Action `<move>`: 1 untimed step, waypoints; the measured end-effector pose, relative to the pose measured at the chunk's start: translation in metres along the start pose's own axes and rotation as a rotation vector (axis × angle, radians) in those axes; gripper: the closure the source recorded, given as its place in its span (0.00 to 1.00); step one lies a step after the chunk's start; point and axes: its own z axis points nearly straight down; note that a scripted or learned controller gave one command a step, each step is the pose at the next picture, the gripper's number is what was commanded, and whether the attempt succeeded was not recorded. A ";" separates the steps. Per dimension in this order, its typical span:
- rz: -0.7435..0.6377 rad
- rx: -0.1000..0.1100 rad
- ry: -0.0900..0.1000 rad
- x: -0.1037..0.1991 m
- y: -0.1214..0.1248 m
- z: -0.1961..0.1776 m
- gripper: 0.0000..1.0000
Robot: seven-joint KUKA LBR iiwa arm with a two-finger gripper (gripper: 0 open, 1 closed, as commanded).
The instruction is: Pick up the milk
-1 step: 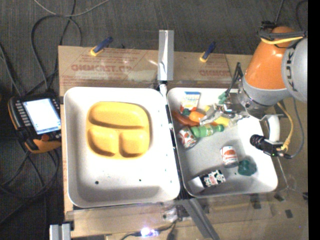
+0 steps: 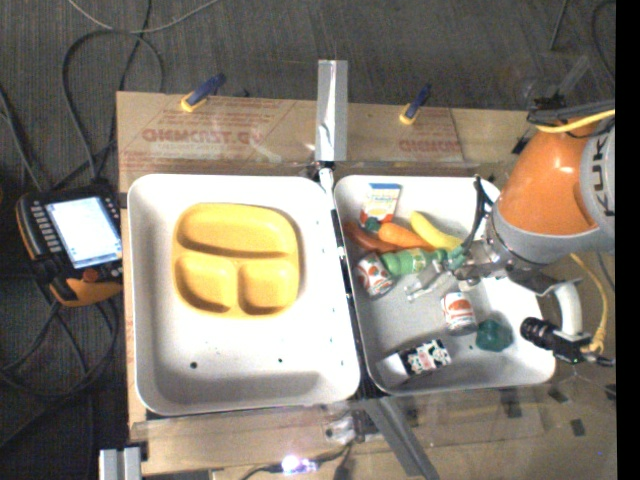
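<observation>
Looking down, I see the milk carton (image 2: 427,357) lying near the right bin's (image 2: 520,373) front edge. My gripper (image 2: 425,286) hangs mid-bin beside the green bottle (image 2: 415,261), fingers apart, gripping nothing.

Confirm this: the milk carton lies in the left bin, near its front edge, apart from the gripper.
Wrong bin. The camera view shows the milk carton in the right bin, near its front edge, apart from the gripper. The left bin holds the yellow tray.
</observation>
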 end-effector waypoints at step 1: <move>0.000 0.000 0.000 0.000 0.000 0.000 0.00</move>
